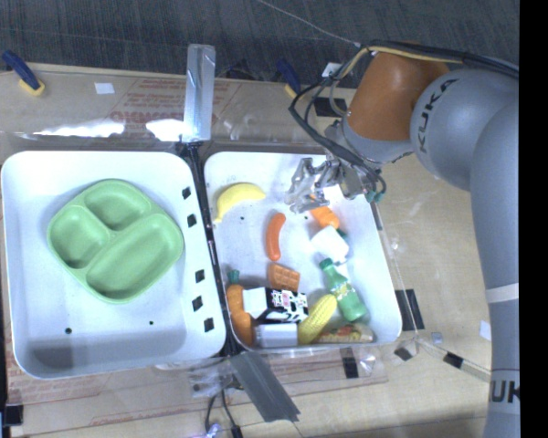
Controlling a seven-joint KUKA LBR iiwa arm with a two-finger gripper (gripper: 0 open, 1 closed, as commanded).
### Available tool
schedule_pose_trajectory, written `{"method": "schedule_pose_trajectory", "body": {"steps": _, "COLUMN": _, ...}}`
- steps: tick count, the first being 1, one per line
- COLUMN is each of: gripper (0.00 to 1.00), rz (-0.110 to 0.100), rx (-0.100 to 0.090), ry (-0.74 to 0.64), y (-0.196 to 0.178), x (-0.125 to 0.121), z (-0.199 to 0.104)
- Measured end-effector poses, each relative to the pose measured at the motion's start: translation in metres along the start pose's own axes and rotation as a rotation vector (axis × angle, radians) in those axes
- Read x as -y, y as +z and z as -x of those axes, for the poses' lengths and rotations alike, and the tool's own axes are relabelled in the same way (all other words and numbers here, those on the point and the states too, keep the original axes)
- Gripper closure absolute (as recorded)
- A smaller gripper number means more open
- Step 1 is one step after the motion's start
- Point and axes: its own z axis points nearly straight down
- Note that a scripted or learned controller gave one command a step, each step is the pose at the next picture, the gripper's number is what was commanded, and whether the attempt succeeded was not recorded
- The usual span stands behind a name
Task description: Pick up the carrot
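Observation:
The carrot (238, 312) is an orange piece with a small green top. It lies along the left wall of the right bin (384, 272), near the front corner, partly under a white box. My gripper (312, 188) hangs over the back of the right bin, far from the carrot. It is open with nothing between its fingers. A small orange toy (325, 216) sits just below its tips.
The right bin also holds a yellow banana (240, 195), a red-orange sausage (274, 234), a white bottle (330, 244), a green bottle (343, 295), a corn cob (318, 316) and a cow-patterned box (288, 303). A green divided plate (115, 238) lies in the left bin.

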Motion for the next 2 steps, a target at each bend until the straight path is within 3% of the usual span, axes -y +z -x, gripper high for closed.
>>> {"method": "schedule_pose_trajectory", "body": {"steps": 1, "gripper": 1.00, "rz": 0.000, "rx": -0.007, "ry": 0.317, "y": -0.0310, "x": 0.0134, "z": -0.0031}}
{"method": "schedule_pose_trajectory", "body": {"steps": 2, "gripper": 0.00, "rz": 0.000, "rx": -0.008, "ry": 0.316, "y": -0.0303, "x": 0.0130, "z": -0.0033}}
